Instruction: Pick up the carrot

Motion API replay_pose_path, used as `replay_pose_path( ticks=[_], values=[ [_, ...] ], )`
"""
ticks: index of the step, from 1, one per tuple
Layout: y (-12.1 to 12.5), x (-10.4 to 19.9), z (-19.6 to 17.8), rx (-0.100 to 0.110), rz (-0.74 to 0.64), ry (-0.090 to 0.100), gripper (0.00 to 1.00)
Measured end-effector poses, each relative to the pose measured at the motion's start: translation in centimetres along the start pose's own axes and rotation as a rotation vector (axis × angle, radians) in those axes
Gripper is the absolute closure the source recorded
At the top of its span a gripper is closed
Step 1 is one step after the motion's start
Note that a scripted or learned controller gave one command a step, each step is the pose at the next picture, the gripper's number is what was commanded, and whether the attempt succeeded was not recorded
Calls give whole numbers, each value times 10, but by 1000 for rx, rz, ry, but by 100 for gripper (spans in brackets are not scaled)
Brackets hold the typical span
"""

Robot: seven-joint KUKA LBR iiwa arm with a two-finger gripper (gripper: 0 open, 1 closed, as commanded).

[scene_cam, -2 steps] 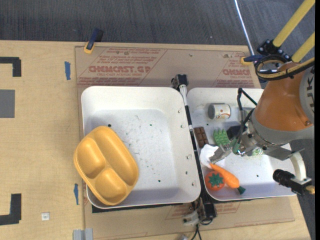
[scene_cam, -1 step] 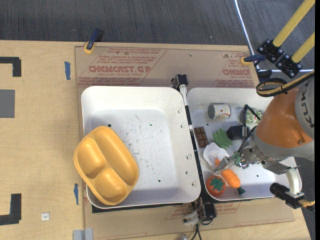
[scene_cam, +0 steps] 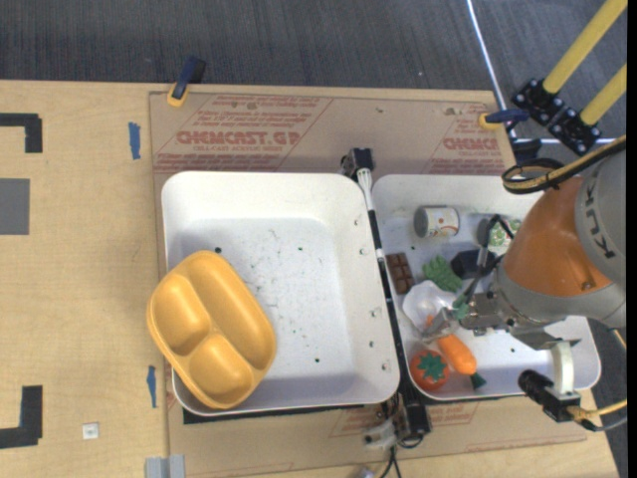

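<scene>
Orange carrot [scene_cam: 458,354] lies just below gripper [scene_cam: 466,307], right bin [scene_cam: 587,361].

Two white bins [scene_cam: 267,192] sit side by side on the bench. One yellow divided tray [scene_cam: 210,329] lies in the left bin. The right bin holds one carrot [scene_cam: 459,355], one small orange pumpkin-like toy [scene_cam: 431,367], one white can [scene_cam: 436,221], one brown bar [scene_cam: 399,271] and one green leafy piece [scene_cam: 442,272]
</scene>
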State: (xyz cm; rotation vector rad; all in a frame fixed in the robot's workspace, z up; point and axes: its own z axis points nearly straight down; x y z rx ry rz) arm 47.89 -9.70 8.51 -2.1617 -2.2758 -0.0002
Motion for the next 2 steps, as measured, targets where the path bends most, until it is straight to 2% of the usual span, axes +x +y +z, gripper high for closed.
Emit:
replay_pose_path(
  ticks=[1, 2],
  values=[
    [1, 0, -11, -4, -1, -1, 100],
    [26, 51, -114, -2, 263, -2, 100]
  ],
)
